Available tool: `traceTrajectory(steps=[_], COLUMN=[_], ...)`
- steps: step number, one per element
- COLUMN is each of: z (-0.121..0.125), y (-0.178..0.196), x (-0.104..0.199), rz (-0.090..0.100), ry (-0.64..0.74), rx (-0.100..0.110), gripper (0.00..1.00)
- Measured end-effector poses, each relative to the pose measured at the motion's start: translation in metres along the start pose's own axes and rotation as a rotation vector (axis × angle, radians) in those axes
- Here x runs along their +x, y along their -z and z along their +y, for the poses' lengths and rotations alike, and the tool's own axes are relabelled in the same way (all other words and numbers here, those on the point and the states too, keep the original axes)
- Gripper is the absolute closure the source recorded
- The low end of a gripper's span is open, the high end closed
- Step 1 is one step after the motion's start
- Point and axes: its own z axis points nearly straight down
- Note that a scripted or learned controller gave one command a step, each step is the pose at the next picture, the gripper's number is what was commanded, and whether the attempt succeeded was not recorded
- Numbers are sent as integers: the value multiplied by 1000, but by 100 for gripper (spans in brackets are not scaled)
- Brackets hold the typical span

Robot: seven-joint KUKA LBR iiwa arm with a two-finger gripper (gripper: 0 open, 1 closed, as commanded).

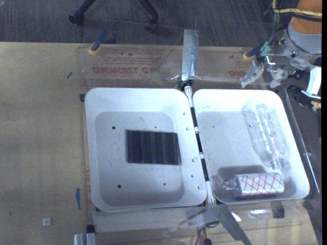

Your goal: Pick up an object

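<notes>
I hang at about one o'clock, my gripper (264,71) above the far rim of the right bin (225,102), jaws apart and holding nothing. Inside that bin a clear plastic bottle (264,131) lies at three o'clock, with a red-and-white patterned bottle (253,184) at five o'clock; a dark ribbed panel (153,147) sits mid-left bin (102,111).

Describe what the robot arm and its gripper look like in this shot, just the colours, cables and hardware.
The arm enters at the top right corner: a pale grey body with an orange band above the wrist. Yellow and black cables loop beside it. The gripper is pale metal and translucent plastic, with a small green part near its mount. A white block with a dark part sits at the right edge.
</notes>
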Motion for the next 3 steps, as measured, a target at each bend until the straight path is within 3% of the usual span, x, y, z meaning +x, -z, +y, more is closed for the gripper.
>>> traceTrajectory(steps=[1,2,3], z=[-90,-89,-89], y=[-55,-45,-45], x=[45,43,43], rz=[1,2,1], ry=[-235,-239,-239], rx=[3,1,1], gripper=[0,100,0])
